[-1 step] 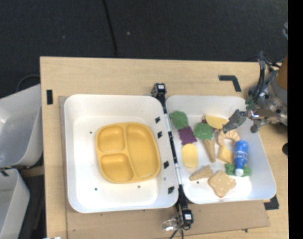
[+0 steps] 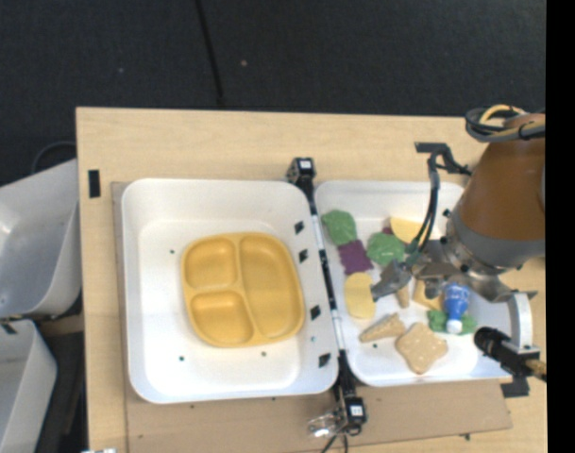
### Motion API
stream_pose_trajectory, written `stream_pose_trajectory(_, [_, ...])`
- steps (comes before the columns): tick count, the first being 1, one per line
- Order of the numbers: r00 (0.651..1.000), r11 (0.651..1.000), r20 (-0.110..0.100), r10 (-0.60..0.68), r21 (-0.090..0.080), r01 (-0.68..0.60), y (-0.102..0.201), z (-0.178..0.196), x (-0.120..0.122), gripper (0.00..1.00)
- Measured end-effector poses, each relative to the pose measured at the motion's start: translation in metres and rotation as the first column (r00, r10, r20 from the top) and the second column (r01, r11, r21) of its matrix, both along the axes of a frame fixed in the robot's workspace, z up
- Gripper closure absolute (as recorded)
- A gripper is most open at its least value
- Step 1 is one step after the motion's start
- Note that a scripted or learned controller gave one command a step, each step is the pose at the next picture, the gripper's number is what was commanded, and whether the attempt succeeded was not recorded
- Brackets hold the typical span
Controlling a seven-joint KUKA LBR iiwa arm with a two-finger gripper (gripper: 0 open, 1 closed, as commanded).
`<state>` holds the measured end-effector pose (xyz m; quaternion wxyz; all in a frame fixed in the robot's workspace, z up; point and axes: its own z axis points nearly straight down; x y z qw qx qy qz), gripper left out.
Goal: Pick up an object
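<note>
From my screen the gripper [image 2: 397, 281] sits low over the middle of the right bin [image 2: 363, 371], its dark fingers pointing left toward the toy food. I cannot tell how far they are spread, and I see nothing clearly caught between them. The tips lie just beside the pale yellow piece [image 2: 360, 296] and below the green leafy piece [image 2: 385, 247].

The arm [image 2: 499, 201] comes in from the right, its orange band over the bin's right half and a black cable looping up from the wrist.

The right bin holds the objects to pick from. A second green piece [image 2: 340, 225] lies near the top left corner, with a purple piece [image 2: 352, 255] just under it. A yellow wedge [image 2: 406, 227] rests toward the top, partly behind the cable. Lower down I see a tan triangular slice [image 2: 382, 328] and, just right of it, a tan toast-shaped piece [image 2: 421, 347]. A small blue and white bottle [image 2: 455, 302] stands close under the wrist, with a bit of green [image 2: 454, 326] at its base.

The left bin [image 2: 145, 347] carries 1 yellow tray [image 2: 242, 288] with 3 compartments, lying flat near its centre. Both bins rest side by side on the wooden bench [image 2: 221, 144].
</note>
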<state>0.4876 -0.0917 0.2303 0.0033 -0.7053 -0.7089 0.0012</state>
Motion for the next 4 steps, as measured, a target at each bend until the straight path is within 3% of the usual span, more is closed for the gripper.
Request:
stream_pose_trajectory(1, [1.0,1.0,0.008,-0.007,-0.004,0.007,-0.005,0.013,0.003,1.0])
stream_pose_trajectory(2, [1.0,1.0,0.009,0.002,-0.003,-0.002,0.086,0.031,0.003,1.0])
stream_pose_trajectory(3, [1.0,1.0,0.011,0.009,0.0,-0.009,0.199,0.078,0.016,1.0])
stream_pose_trajectory(4, [1.0,1.0,0.019,0.003,0.001,-0.003,0.243,0.252,0.002,1.0])
